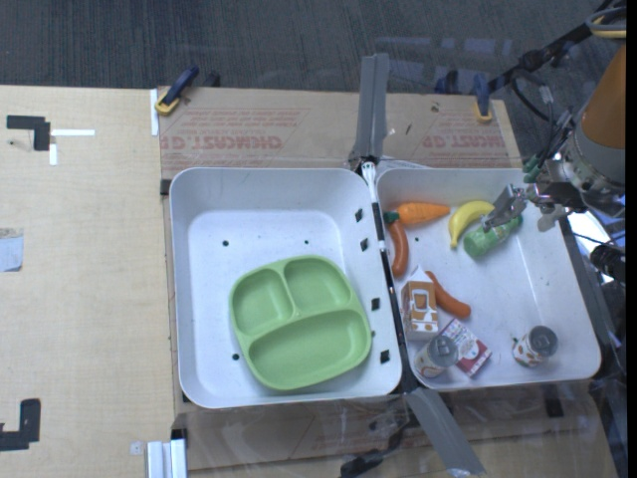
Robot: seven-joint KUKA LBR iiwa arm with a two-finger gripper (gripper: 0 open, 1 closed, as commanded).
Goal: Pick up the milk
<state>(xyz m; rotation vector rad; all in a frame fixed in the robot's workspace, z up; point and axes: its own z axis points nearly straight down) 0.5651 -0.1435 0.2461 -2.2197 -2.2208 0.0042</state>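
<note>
You can see the arm (604, 118) at the right edge as a rounded body with an orange band and a pale grey section beneath it. Black cables (542, 53) loop across it from the upper right, one running past a yellowish fitting at the top corner. At its end you see the gripper (510, 207), slim metallic-grey fingers below a cluttered grey wrist block.

The bench (80, 297) bears two white bins (199, 297) side by side.
</note>
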